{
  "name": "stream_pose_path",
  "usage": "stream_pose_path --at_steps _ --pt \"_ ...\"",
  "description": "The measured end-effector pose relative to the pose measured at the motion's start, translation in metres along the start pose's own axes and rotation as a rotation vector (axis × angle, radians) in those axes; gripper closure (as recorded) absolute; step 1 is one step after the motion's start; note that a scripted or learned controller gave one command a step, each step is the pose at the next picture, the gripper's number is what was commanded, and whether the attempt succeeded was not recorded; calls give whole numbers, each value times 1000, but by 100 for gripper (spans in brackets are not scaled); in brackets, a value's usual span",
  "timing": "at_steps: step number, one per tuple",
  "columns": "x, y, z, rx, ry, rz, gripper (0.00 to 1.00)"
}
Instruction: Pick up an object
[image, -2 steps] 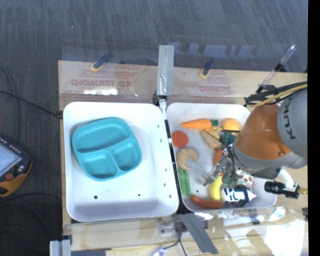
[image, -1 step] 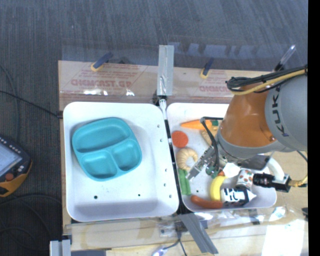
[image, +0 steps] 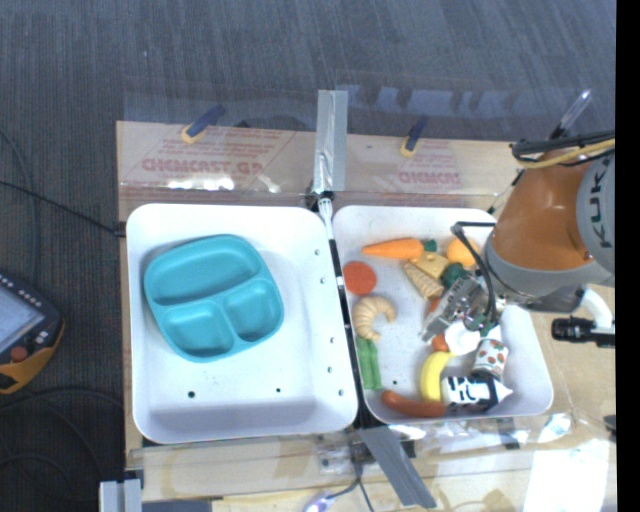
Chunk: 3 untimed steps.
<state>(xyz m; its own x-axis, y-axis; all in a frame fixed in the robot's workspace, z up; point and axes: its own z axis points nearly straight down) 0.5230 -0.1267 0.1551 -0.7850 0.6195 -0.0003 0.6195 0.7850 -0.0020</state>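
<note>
At the near edge of the right bin lie a red sausage-like piece, long axis running left to right along the front wall, and a black-and-white carton just to its right. A yellow banana stands just behind the sausage, its long axis roughly front to back, curved. Beside it are a small white-and-red carton and a green pod that lies front to back along the bin's left wall.

The gripper hangs over the middle of this bin, its metal fingers pointing down and to the left; they are a tangle of grey parts from this angle, and whether they are spread or closed cannot be told, nor whether anything sits between them. The banana is near them, toward the front; a croissant lies well to their left, a corn-like cone just behind them. The arm hides part of the bin's right rear.

Further back are a red tomato and a carrot, its long axis left to right, leaves to the right.

The left bin holds a blue divided tray.
</note>
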Motion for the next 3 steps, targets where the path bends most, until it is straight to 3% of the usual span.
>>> stream_pose_path --at_steps 1,2,3 --pt "0 0 0 0 0 0 0" --pt "17 -33 65 -8 -11 -33 0" --pt "35 -11 65 -7 -17 -52 0"
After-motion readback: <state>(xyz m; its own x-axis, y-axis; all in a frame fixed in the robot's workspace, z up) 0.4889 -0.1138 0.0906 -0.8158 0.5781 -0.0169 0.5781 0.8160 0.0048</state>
